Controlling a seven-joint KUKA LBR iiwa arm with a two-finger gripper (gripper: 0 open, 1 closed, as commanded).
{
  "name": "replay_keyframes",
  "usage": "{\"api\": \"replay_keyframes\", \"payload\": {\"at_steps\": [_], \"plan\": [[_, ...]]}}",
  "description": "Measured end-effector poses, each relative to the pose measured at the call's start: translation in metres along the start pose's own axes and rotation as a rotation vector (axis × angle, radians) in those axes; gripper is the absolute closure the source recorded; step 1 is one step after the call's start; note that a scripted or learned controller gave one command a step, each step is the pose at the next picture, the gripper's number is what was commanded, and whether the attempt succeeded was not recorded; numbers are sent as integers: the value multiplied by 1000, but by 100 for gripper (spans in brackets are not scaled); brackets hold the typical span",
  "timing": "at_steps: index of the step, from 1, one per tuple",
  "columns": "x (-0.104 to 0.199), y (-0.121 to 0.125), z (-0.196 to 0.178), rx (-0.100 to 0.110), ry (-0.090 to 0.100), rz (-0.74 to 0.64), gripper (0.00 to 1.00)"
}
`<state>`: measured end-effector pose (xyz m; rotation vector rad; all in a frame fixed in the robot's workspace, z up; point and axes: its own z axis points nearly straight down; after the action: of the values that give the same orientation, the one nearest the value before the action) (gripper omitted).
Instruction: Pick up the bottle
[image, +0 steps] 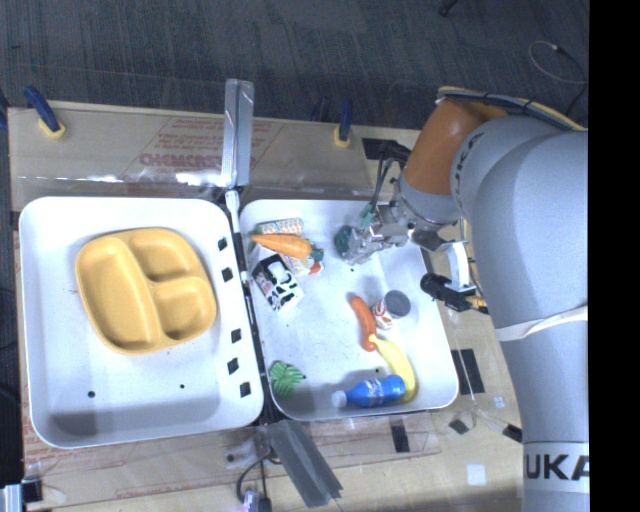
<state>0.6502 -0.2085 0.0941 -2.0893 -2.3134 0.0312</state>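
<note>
Blue bottle (372, 391) lies lengthwise along right bin's near wall, well apart from gripper (366, 238) at far end; jaws' state unclear

Dark grey carpeted floor (150, 45) along the top, ribbed in texture, with a thin cable (556, 55) looping at the upper right. Below it, a pale wooden worktop (120, 135) under clear plastic sheeting printed with faint red lettering. Blue clamps (42, 110) at the worktop's far edge, black tape marks (468, 370) toward the right. Even, soft overhead light, no hard shadows.
</note>
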Motion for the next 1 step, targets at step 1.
{"api": "replay_keyframes", "payload": {"at_steps": [1], "plan": [[0, -1, -9, 6, 2, -6, 100]]}}
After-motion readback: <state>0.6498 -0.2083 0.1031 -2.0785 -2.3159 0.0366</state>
